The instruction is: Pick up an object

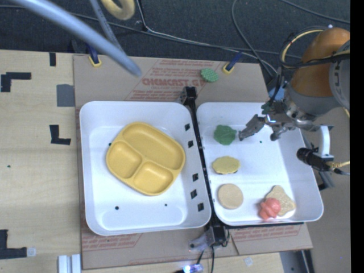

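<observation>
Nearest the camera, along the lower edge of the right bin (296, 209), two small items are laid out: a round tan cookie-like disc (230, 195) and, towards the right corner, a red-and-tan toy piece (275, 203) whose exact kind cannot be made out. A yellowish oval piece (226, 165) is set just above the disc, and a green leafy toy (224, 134) lies further up, near the divider between the bins. These pieces are kept well apart from one another, which is judged to leave room for fingers to close round any single one.

In the left bin (91, 152) a yellow divided plate (145, 157) is placed at a slant, its compartments bare. A small green item (209, 75) is left outside the bins on the cardboard beyond them.

The gripper (261, 127) is held over the upper part of the right bin, with the arm reaching in from the right. Its fingers are seen spread, one dark finger (248, 131) pointing towards the green leafy toy and stopping just beside it, and nothing is gripped between them. The leafy toy is therefore judged the likely target, though no object has yet been lifted.
</observation>
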`<action>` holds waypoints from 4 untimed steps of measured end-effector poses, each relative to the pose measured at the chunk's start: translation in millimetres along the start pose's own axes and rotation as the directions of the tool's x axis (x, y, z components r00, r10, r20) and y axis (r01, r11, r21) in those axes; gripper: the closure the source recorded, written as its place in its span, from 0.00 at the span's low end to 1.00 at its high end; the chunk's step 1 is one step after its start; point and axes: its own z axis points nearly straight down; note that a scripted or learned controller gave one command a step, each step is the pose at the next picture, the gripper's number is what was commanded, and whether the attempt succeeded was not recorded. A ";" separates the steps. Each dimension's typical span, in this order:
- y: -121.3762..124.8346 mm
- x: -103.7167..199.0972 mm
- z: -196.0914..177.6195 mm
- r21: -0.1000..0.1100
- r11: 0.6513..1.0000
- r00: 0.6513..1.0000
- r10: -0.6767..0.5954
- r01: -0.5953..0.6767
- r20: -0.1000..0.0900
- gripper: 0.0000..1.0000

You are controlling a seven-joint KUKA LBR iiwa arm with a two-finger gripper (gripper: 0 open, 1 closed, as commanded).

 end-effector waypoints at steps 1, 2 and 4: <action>-4.9 9.0 60.3 0.002 1.000 1.000 -0.001 0.001 -0.001 0.00; -4.8 9.9 113.2 -0.004 1.000 1.000 -0.001 0.001 0.000 0.00; -2.5 0.6 51.0 -0.008 1.000 1.000 0.000 0.000 0.001 1.00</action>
